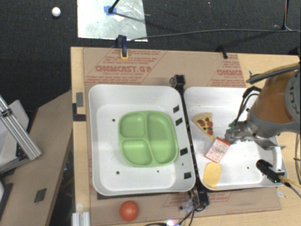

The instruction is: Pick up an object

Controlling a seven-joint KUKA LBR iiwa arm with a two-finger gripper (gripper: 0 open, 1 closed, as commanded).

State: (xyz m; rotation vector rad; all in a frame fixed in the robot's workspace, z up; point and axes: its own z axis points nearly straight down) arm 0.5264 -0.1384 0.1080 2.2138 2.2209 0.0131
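In the right bin [235,95] lie a toy pizza slice [204,124], a red and white packet [217,149] and a pale yellow oval piece [212,173] near the bin's front left corner. My gripper [233,135] hangs low over the right bin, just right of the packet's upper end and close to it. The grey wrist and orange band rise behind it to the right. Whether it touches the packet is not clear.
The left bin [101,126] holds a green divided plate [147,138]. A red-orange ball [129,210] lies on the bench in front of the left bin. A black divider with clips runs between the two bins.
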